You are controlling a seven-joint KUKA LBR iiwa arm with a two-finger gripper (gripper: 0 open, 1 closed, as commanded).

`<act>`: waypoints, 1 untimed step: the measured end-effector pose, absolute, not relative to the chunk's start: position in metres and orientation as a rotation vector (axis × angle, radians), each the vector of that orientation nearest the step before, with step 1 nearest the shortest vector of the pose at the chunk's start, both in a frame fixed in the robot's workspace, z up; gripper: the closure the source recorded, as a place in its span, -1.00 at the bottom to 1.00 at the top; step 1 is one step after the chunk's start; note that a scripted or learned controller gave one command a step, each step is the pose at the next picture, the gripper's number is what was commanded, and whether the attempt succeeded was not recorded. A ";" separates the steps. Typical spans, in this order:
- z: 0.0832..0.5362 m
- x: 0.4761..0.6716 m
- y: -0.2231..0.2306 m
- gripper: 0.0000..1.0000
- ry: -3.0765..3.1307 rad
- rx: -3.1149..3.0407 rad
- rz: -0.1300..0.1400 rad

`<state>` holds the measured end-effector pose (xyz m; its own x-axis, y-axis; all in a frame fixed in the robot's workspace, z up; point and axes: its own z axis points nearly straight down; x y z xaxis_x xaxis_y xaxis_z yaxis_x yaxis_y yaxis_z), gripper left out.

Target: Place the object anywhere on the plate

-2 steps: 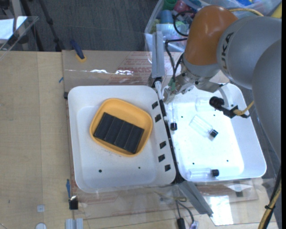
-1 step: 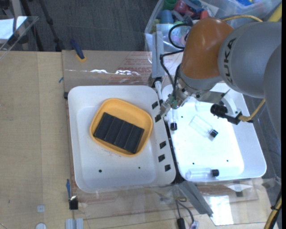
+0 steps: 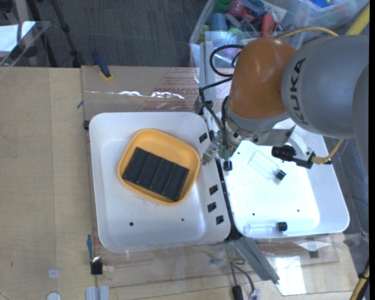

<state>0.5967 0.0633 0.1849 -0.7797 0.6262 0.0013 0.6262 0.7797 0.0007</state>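
Observation:
A yellow plate (image 3: pixel 190 153) sits in the left white bin (image 3: pixel 111 222), toward its back. On the plate lies a flat black ridged block (image 3: pixel 155 173), set at a slant. My gripper (image 3: pixel 215 150) hangs over the divider between the two bins, just off the plate's right rim, under the orange band of the arm. It is apart from the block, and I see nothing held at its tip.
The right bin (image 3: pixel 328 217) holds a clear tube with a black cap (image 3: pixel 265 227) near its front edge, a small black piece (image 3: pixel 279 174) and a clear wrapper (image 3: pixel 259 159). A cluttered clear box (image 3: pixel 246 17) stands behind the bins.

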 end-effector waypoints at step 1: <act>0.185 0.597 0.063 -1.00 -2.962 -1.044 -0.002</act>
